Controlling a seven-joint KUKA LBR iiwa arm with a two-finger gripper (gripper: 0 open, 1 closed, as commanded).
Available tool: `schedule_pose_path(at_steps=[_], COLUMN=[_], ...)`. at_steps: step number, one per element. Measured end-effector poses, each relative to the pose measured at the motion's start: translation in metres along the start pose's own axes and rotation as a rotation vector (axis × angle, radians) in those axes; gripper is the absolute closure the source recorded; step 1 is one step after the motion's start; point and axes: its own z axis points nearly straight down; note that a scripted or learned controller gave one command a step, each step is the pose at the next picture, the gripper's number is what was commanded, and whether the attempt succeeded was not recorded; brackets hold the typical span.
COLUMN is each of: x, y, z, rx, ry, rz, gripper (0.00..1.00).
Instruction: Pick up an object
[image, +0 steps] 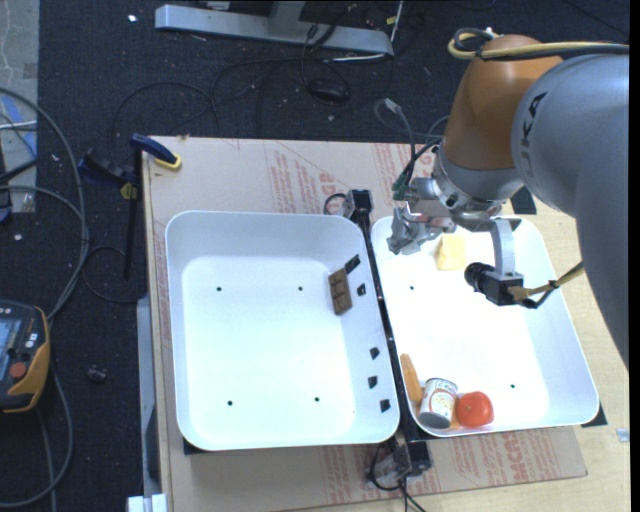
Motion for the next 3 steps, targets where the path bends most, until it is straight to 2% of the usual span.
schedule_pose_path(at_steps=[1,2,3], x=[0.046,0.108,0.105], y=[0.013,0.021,0.021], z=[0.007,0.005,0.005], rx=[0.000,-0.001,-0.001], ry=[0.000,0.000,-0.001], rz=[0.000,0.000,0.003], gripper=[1.00,1.00,0.00])
